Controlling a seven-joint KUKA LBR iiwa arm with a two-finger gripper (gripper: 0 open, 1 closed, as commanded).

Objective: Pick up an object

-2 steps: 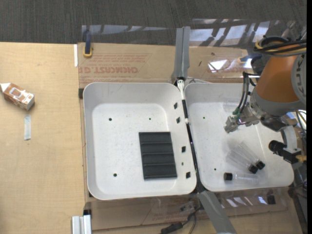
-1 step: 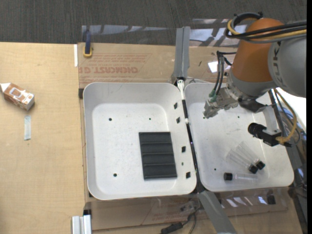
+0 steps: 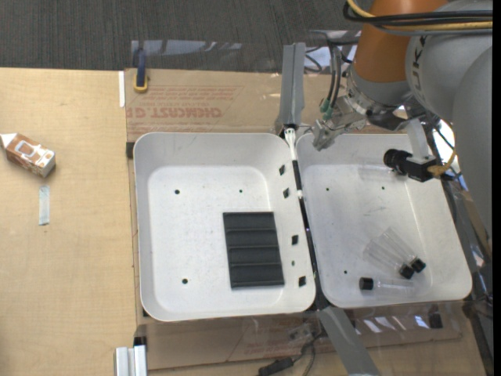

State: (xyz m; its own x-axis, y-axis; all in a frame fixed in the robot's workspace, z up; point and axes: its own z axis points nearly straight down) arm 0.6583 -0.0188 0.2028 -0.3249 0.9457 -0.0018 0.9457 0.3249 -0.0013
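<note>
While hand [image 3: 325,134] hovers at right bin [image 3: 462,284] far-left corner, finger state unreadable, clear tubes [image 3: 389,251] lie toward near-right corner, well apart, long axis diagonal.

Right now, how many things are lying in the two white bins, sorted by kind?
Black ribbed block: 1, in the left bin, at.
Clear plastic tubes with black caps: 2, in the right bin, one at and one at.
Total: 3.
</note>
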